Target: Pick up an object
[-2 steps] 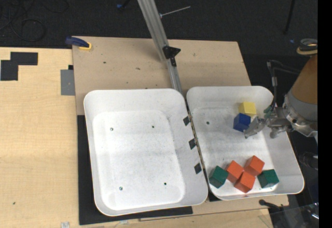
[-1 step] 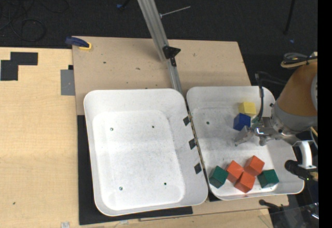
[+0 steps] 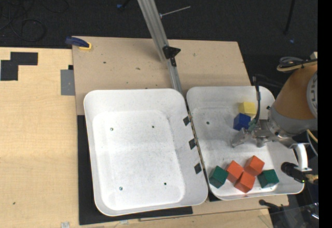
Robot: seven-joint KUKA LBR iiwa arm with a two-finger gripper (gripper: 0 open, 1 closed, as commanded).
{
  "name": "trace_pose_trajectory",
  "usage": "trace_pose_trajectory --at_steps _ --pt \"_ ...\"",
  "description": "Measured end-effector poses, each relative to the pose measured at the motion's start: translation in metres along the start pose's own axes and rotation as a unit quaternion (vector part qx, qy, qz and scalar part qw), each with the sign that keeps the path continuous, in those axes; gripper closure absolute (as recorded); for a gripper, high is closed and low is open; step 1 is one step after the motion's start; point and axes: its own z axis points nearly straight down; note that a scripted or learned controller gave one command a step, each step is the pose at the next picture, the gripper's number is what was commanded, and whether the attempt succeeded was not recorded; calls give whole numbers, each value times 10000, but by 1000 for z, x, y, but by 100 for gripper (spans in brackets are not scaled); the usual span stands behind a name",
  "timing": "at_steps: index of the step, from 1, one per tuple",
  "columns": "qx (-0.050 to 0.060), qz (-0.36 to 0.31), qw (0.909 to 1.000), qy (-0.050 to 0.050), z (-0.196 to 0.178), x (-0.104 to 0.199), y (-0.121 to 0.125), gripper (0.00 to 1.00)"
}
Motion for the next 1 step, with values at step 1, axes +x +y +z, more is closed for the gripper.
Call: trace_pose_trajectory --at_steps 1 --pt "1 29 10000 5 -10 -1 0 100"
